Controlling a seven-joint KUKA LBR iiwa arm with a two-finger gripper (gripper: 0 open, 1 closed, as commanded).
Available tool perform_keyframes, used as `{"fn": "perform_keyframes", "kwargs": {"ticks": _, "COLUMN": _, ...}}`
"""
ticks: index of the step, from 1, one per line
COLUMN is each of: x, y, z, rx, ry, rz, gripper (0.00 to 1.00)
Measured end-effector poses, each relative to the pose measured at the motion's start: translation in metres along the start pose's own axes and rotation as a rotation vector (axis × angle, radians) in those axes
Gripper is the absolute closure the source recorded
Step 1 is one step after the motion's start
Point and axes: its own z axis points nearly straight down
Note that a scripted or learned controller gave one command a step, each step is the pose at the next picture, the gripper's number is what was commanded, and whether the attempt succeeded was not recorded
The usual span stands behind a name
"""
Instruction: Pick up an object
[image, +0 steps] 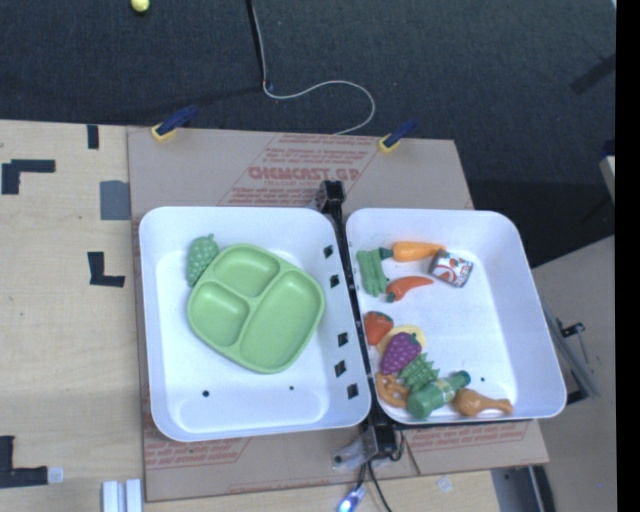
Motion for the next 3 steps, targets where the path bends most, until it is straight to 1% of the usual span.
{"fn": "perform_keyframes", "kwargs": {"ticks": 2, "x": 0.000, "y": 0.000, "z": 0.049, "rx": 0.002, "ry": 0.000, "rz": -0.001, "gripper": 1.00}}
{"fn": "perform_keyframes", "kwargs": {"ticks": 3, "x": 0.000, "y": 0.000, "z": 0.063, "rx": 0.002, "ry": 0.000, "rz": -0.001, "gripper": 1.00}}
